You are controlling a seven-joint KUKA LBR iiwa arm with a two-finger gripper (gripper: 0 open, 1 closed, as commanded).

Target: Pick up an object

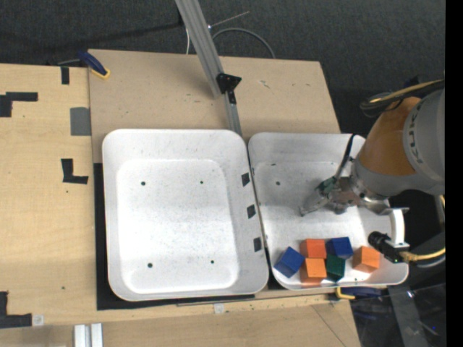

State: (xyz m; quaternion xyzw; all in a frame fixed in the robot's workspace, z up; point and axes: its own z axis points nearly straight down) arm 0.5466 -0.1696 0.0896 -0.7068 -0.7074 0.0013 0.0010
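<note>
Several small blocks lie along the near edge of the right bin: a blue one at the left, two orange ones, another blue one, a dark green one and an orange one at the right. My gripper hangs over the middle of the right bin, farther from the camera than the block cluster and apart from it. I see no block at the gripper.
The left bin sits beside the right one, the two meeting at a shared rim. A slanted metal pole crosses the bench behind the bins. The arm's orange-banded wrist overhangs the right bin's right edge.
</note>
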